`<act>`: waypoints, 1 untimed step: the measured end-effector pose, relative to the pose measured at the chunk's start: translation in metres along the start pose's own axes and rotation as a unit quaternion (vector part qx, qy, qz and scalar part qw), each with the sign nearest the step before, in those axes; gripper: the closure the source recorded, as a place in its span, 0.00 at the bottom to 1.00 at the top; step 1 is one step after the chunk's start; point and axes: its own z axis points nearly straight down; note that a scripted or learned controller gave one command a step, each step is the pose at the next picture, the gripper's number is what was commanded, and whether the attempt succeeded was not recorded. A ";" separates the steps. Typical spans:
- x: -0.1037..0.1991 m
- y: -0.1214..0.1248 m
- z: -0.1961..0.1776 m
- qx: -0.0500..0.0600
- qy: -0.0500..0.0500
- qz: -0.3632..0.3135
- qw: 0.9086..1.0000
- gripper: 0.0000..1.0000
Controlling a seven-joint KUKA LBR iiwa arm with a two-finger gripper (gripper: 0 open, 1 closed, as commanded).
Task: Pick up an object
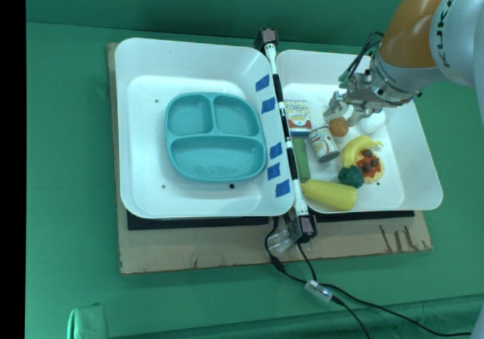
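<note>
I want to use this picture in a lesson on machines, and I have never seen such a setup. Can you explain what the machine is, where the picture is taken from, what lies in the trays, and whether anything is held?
The machine is a robot arm, grey and orange, reaching in from the right. At its end is a gripper, a two-finger claw for picking things up. The one camera sits above the bench and looks down at a slant.

Two shallow white bins lie side by side. The left bin holds a teal plate with three compartments. The right bin holds toy food: a small box, a can, a banana, a corn cob, broccoli and a small orange ball.

The gripper is low over the ball. Whether it grips anything, I cannot tell from this picture.
</note>
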 end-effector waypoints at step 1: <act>0.063 0.051 -0.076 0.004 0.002 -0.005 1.000 1.00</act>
